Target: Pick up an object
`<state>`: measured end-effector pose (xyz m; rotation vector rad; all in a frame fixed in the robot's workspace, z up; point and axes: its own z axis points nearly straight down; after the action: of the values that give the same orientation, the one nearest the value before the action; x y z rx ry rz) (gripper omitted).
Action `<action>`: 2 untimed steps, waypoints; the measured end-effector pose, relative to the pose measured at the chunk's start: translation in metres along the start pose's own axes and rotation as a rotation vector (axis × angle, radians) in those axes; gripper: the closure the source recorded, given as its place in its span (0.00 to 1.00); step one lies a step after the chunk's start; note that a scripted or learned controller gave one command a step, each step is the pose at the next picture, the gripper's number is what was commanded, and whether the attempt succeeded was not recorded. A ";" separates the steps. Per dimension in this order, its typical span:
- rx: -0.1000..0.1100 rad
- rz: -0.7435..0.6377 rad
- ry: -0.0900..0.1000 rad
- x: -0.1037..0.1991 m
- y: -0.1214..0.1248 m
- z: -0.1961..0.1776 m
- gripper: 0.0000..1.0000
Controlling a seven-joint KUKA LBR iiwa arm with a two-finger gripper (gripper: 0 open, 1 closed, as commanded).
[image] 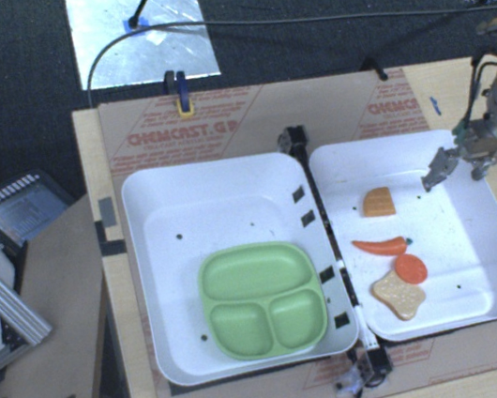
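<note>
The grey arm with its orange band reaches in from the right, and its claw point(452, 162) hangs over the upper right part of the right-hand shallow white bin point(482, 228). Two dark fingers show at its tip, one pointing left toward the food pieces, but whether they stand apart or together I cannot tell from this slant. Nothing is seen between them, so the pick is judged not yet made.

Four candidates lie in that bin: an orange wedge-shaped piece like a slice of cheese or bread point(378, 203) nearest the claw, below it a thin red chilli pepper with a green stem point(380, 245), then a round red-orange tomato slice point(411, 268) touching or overlapping a tan toast-shaped piece point(399, 296). The left-hand white bin point(157, 219) carries a pale green plastic plate with three compartments point(262, 298) and plays no part here.

To do the step well, the orange wedge looks the sensible choice (it sits alone, well apart from the walls and from its neighbours). The claw should travel left until it stands square above the wedge, open wider than the piece, come straight down until the fingertips bracket its sides close to the bin floor, close, and lift vertically. The chilli is thin and low, likely to slip; the tomato and toast pair risks catching two things or nudging one away. Approaching at a slant could push the wedge along the smooth floor of the bin on the desk point(215, 118)
</note>
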<state>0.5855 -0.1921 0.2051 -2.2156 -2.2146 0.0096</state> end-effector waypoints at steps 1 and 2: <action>-0.012 -0.003 -0.002 0.001 0.003 -0.008 0.00; -0.009 -0.002 -0.002 0.007 -0.002 0.037 0.00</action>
<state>0.5832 -0.1855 0.1679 -2.2183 -2.2226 0.0011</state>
